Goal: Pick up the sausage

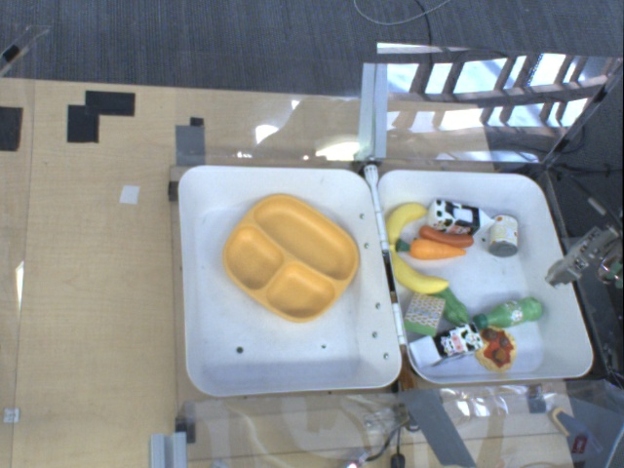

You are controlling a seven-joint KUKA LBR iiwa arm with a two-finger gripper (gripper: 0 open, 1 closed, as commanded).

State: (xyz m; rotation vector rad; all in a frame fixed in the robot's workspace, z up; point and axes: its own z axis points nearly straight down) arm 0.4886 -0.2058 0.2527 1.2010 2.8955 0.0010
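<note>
The sausage point(448, 234) is a short reddish-brown piece in the right bin point(546, 203), near the bin's upper left. It lies along the top edge of an orange carrot point(437, 251) and just below a cow-patterned carton point(455, 216). My gripper point(582, 260) is a grey shape at the right rim of that bin, well to the right of the sausage and slightly lower. Nothing shows between it and the sausage except a small can point(502, 235).
A banana point(407, 253) curves along the right bin's left wall. A green bottle point(510, 312), a cracker point(425, 310), a second cow carton point(454, 342) and a pizza slice point(495, 349) crowd the bin's lower part. The left bin point(210, 359) holds a yellow divided plate point(290, 256).
</note>
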